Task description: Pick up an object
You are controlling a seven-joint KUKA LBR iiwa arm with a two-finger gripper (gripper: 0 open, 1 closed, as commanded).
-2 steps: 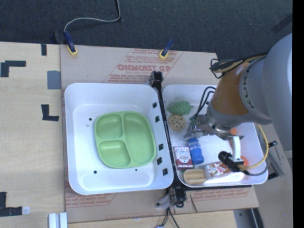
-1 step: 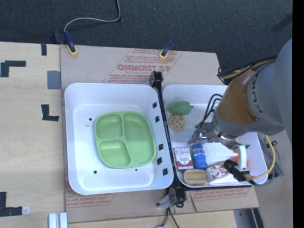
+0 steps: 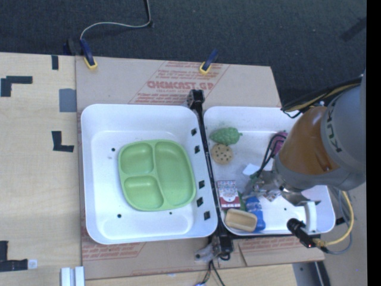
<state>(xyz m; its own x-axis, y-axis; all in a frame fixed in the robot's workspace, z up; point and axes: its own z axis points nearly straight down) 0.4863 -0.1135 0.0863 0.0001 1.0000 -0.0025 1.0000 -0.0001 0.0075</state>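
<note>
The right bin [image 3: 297, 228] holds several small things. A green leafy toy [image 3: 225, 136] lies at its far left, with a round tan cookie [image 3: 222, 154] just below it. A red and white packet [image 3: 228, 195] rests by the bin's left wall. Beside it are a blue object [image 3: 253, 205] and a tan bread-like block [image 3: 241, 220] at the near edge. My gripper [image 3: 262, 186] hangs low in the bin, just above and right of the blue object. The grey and orange wrist hides much of it.
The left bin [image 3: 95, 159] holds a green divided plate [image 3: 157, 174]. A black divider [image 3: 202, 159] runs between the bins. The arm's body [image 3: 315, 148] covers the right bin's right half. A yellow cable [image 3: 339, 237] loops off the near right corner.
</note>
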